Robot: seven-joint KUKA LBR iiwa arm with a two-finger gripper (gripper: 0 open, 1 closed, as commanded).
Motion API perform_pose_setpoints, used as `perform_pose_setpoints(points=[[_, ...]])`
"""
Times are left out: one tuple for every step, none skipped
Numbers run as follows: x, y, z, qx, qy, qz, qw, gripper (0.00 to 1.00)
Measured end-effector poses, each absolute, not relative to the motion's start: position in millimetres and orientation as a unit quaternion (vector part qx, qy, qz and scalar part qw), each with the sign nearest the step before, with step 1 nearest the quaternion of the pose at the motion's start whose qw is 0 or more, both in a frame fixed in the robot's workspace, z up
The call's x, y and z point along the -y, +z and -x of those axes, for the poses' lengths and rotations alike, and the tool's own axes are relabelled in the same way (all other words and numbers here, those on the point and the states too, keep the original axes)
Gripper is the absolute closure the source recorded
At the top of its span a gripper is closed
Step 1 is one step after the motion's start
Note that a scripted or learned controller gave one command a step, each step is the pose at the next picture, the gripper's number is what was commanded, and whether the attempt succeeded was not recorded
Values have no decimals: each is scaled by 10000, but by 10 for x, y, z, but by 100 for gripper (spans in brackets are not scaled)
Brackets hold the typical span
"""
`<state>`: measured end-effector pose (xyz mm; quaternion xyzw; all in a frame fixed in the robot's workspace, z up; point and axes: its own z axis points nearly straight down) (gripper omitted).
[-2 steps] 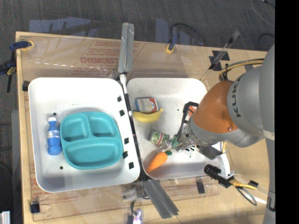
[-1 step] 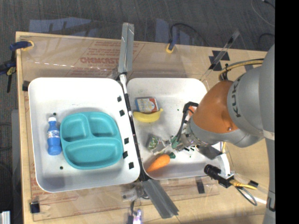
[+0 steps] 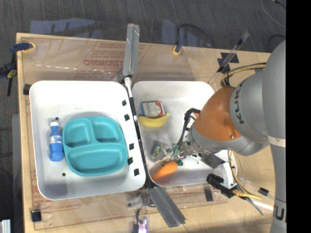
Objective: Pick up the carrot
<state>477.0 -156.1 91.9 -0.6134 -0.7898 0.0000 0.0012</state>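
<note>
Carrot [image 3: 165,169] lies at the right bin's [image 3: 204,93] near edge; gripper [image 3: 181,152] hangs just above it, grip state indiscernible.

the two white bins [image 3: 77,93] look like smooth, faintly glossy plastic, set on a pale matt wooden bench [image 3: 63,50] under clear shiny sheeting. in the left bin, the teal tray [image 3: 95,145] looks like smooth satin plastic. right of it, the carrot [image 3: 165,169] looks matt; the arm's orange band [image 3: 218,118] is glossy.
</note>
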Motion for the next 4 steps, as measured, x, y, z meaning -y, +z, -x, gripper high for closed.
perform_pose_setpoints(points=[[1338,920,-4771,8697,10,4936,-14,0],[2108,931,-4789,9204,-1,3910,-13,0],[1529,910,-4768,9323,-1,3617,20,0],[1527,1008,-4778,9330,-3,3599,21,100]])
